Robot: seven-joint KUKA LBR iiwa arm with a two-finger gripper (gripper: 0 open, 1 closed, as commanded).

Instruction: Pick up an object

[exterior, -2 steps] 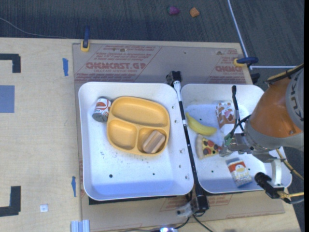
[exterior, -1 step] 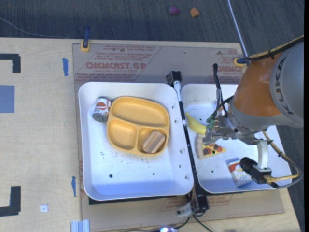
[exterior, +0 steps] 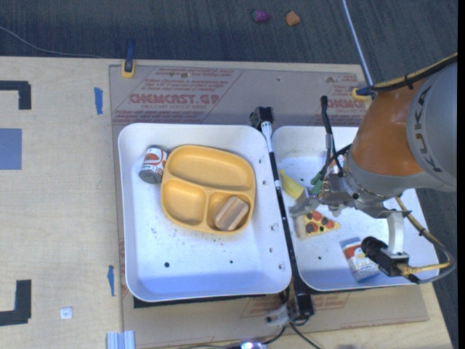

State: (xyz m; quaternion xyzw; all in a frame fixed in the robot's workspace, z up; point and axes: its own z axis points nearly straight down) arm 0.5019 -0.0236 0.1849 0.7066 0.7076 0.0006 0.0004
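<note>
My gripper (exterior: 314,201) hangs low over the left part of the right bin (exterior: 330,267), below the orange-banded wrist (exterior: 389,140). Just under it lies a toy pizza slice (exterior: 318,225), and a yellow piece (exterior: 291,187) lies just to its left by the bin wall. A small white, red and blue carton (exterior: 357,259) sits near the front right of that bin. In the left bin (exterior: 203,271) a yellow divided plate (exterior: 207,187) carries a tan bread-like piece (exterior: 231,213) in its right compartment. A small can (exterior: 152,164) lies beside the plate's left edge.
A black cable and connector (exterior: 381,254) hang from the arm over the carton. A black divider rail (exterior: 276,187) runs between the bins. The bins rest on a brown board (exterior: 182,93). Two small objects (exterior: 276,17) lie on the dark floor behind.
</note>
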